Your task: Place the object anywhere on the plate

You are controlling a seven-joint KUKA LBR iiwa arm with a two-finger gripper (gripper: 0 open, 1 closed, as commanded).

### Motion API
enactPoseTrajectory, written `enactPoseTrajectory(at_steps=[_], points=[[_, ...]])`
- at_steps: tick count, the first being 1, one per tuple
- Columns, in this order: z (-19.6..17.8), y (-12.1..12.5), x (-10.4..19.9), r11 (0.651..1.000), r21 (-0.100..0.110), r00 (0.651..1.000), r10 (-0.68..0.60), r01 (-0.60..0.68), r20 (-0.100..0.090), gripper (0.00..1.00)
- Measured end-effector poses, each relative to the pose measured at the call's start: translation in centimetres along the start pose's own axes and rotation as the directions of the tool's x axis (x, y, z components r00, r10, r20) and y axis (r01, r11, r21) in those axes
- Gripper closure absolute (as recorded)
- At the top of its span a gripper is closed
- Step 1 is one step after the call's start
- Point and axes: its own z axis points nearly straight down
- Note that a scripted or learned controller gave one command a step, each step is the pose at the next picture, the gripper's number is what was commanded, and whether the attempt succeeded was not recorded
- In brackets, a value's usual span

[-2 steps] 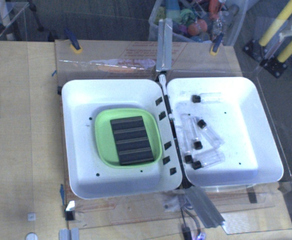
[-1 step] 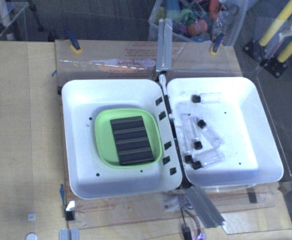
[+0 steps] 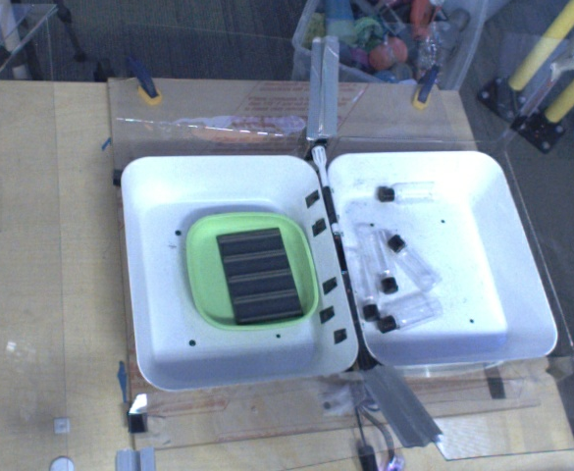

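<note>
Look at the left bin [image 3: 149, 263] first. You see a green plate [image 3: 200, 263] lying flat in it, a bit toward the middle wall. The dark block [image 3: 259, 275] lies on top of the plate. It is black, shaped like a box, and has ridges running across it. All of it sits inside the plate's rim, and it is turned a little, so its long sides lean.

Now look at the right bin [image 3: 493, 263]. You see a few small clear tubes with black caps on its left half. One tube [image 3: 404, 193] lies near the top by itself. Another tube [image 3: 409, 258] lies slanted in the middle. A third tube [image 3: 409, 312] lies lower down, close to the wall between the bins. They are see-through, so their edges are hard to make out.

Little black clips [image 3: 319, 227] run along the wall where the two bins meet. The bins rest on a pale wooden bench [image 3: 41, 263]. Behind them stands a clear box of bright toys [image 3: 394, 18].

You cannot tell if the hand is open or closed
</note>
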Motion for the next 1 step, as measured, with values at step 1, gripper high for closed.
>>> enactPoseTrajectory(at_steps=[1], points=[[-0.03, -0.09, 0.04, 0.994, 0.0, 0.994, 0.112, -0.112, 0.0, 0.0]])
